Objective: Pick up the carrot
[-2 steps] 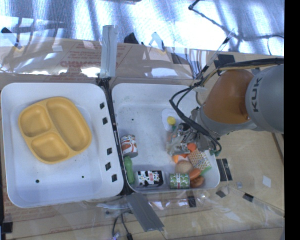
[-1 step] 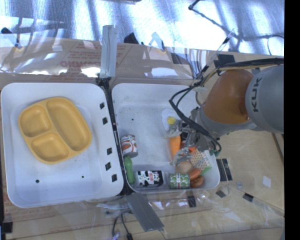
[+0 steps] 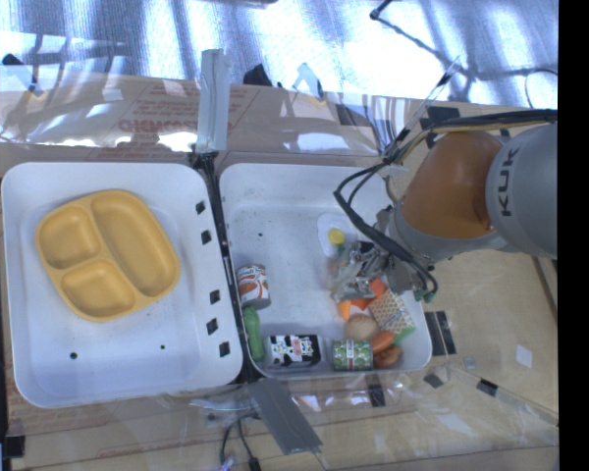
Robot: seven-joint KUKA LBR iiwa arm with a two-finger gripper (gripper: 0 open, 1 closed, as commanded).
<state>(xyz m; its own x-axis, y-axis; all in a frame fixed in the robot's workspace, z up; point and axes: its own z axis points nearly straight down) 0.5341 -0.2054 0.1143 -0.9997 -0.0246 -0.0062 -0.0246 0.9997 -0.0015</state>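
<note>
Orange carrot (image 3: pixel 352 309): it is seen lying in the right bin (image 3: pixel 285 214), among the cluster of small items near the bin's lower right corner, just below the gripper and touching or nearly touching it.

Progress: the carrot is judged not yet lifted; it appears to rest on the bin floor, and nothing is seen clearly between the fingers. The approach looks made; the grasp and the lift are judged to be left.

Gripper (image 3: pixel 353 275): it is lowered into the right bin, directly above the cluster. Whether it is released or clenched cannot be told, since its tip is lost in the clutter.

Arm pose: the grey arm (image 3: pixel 530 189) is reached in from the right, with the orange band (image 3: pixel 452 189) above the wrist and the wrist bent down and leftward into the bin. Black cables (image 3: pixel 363 180) are looped beside it.

Neighbours: a waffle-patterned item (image 3: pixel 393 312) lies just beside the carrot on the right; a green can (image 3: pixel 352 354) and a milk carton (image 3: pixel 292 349) lie along the bin's lower wall; a small can (image 3: pixel 252 287) and a green vegetable (image 3: pixel 252 333) lie by the left wall.

Left bin (image 3: pixel 39 361): a yellow divided plate (image 3: pixel 106 253) is held in it, well apart from the work.

Risk: a neighbouring item could be caught instead of the carrot, given the crowding.
</note>
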